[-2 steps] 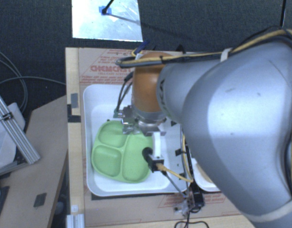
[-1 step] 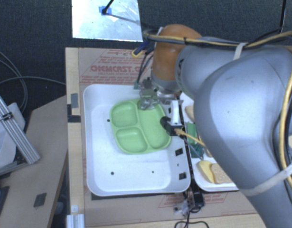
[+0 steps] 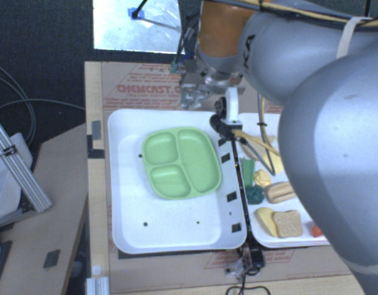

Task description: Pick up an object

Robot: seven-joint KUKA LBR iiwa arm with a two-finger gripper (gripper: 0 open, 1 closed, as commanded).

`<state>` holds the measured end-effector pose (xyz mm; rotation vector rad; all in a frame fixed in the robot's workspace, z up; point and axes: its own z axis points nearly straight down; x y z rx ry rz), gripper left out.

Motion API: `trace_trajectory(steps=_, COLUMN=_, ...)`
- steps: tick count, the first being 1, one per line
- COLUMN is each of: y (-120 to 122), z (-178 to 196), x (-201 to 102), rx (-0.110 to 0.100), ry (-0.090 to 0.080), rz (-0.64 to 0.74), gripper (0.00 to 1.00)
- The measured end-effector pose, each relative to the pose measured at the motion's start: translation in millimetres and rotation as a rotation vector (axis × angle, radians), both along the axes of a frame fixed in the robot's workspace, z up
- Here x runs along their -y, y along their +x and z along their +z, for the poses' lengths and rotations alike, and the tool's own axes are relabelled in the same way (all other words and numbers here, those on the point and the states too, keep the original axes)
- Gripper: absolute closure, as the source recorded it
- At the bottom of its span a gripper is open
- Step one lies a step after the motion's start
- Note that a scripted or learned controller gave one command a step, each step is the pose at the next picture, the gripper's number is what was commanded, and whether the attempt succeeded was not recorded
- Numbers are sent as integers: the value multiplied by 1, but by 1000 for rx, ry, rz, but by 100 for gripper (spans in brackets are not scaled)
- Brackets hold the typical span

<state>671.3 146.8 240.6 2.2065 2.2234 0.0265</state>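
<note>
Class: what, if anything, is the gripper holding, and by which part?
Cannot be told; the gripper hovers at the far rim of the bin holding the green divided plate.

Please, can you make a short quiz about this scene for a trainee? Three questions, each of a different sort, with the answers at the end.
1. Where does the plate lie? A: in the left bin of the view. B: in the other bin. C: on the bench outside the bins.
2. True or false: the bread lies on the plate.
3. Fill in the missing word: the plate has ___ compartments.

Key: 1 A; 2 false; 3 three.
</note>
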Motion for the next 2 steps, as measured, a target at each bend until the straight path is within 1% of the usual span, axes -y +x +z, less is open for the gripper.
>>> trace_trajectory(steps=1, y=-20, z=-38, x=-81, rx=-19, ry=-2, rz=3, gripper=100)
trace_trajectory(steps=2, y=-87, z=-50, x=-46, rx=-24, ry=-7, rz=-9, gripper=100)
